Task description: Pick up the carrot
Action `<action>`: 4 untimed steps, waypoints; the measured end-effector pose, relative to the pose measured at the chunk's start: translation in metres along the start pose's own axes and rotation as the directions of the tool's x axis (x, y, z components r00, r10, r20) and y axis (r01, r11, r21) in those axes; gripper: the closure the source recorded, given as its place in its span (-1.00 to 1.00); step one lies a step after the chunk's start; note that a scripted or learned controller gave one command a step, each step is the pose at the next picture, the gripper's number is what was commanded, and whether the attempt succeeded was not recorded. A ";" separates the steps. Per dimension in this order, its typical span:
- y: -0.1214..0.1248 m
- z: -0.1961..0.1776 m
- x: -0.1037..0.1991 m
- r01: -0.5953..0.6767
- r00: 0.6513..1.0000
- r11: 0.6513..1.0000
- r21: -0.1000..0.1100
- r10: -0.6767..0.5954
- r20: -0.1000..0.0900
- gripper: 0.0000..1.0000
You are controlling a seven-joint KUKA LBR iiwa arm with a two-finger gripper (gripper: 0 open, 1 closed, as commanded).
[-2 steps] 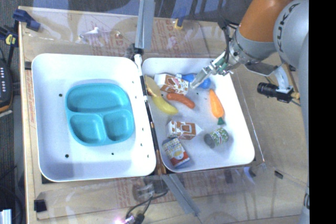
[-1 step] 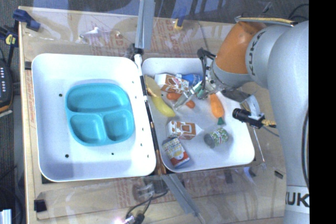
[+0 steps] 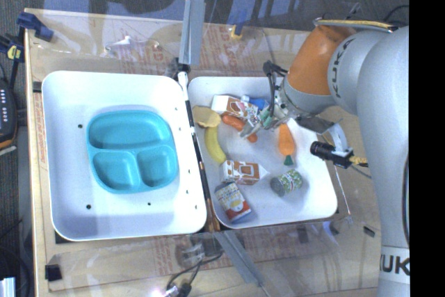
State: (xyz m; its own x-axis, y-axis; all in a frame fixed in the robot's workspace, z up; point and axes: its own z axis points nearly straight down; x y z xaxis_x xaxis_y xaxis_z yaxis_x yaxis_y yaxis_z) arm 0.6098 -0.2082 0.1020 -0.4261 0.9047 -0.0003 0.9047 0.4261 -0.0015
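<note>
The carrot (image 3: pixel 286 140) is orange with a green stem end and lies in the right bin (image 3: pixel 316 202), pointing toward the front. My gripper (image 3: pixel 252 127) hangs low over the bin's back middle, just left of the carrot and apart from it. It sits among small items, with a small orange-red piece (image 3: pixel 233 123) right beside it on the left. The grey arm with its orange band (image 3: pixel 313 69) reaches in from the right.
The right bin also holds a banana (image 3: pixel 214 145), a small carton (image 3: pixel 240 171), two cans (image 3: pixel 232 202) (image 3: pixel 286 183) and a white box (image 3: pixel 229 106) at the back. The left bin (image 3: pixel 62 205) holds a blue divided tray (image 3: pixel 132 149).
</note>
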 end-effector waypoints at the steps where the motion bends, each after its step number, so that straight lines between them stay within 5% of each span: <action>1: 0.026 -0.090 0.105 -0.065 0.998 0.998 -0.001 0.065 -0.001 1.00; 2: -0.013 -0.112 0.027 -0.033 0.999 0.999 0.000 0.033 0.000 1.00; 3: -0.023 -0.132 0.087 -0.295 0.956 0.956 0.002 0.295 -0.003 1.00; 4: -0.027 -0.120 0.034 -0.314 0.949 0.949 0.001 0.314 -0.001 1.00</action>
State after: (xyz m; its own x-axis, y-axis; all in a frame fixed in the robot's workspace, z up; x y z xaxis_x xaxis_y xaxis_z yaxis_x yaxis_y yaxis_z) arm 0.5705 -0.1885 0.2223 -0.1201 0.9928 0.0003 0.9928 0.1201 -0.0026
